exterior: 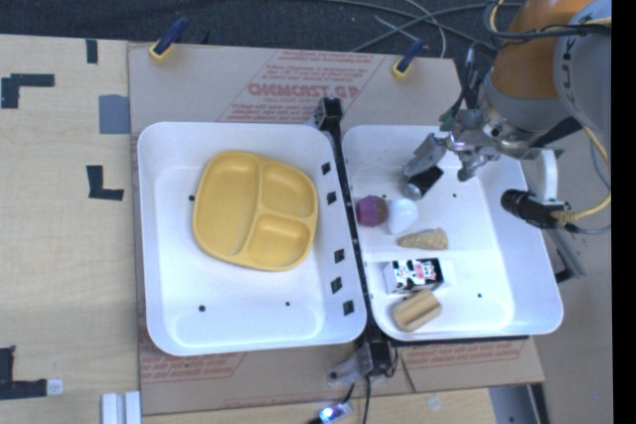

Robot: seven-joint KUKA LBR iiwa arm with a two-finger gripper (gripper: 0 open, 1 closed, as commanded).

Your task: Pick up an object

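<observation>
My gripper [443,174] hangs over the upper middle of the right bin [517,298], open, with nothing between its fingers. One dark-tipped finger [421,180] points down-left, just above and right of a small white object [402,212]. A purple ball [371,210] lies beside that white object, to its left. Below them sit a tan wedge [424,238], a black-and-white carton [412,274] and a brown roll [415,310].
The left bin [169,313] holds a yellow divided plate [255,210]. A black divider strip [343,233] runs between the bins. The arm's orange band [542,25] and cables [556,209] hang over the right bin's far right side.
</observation>
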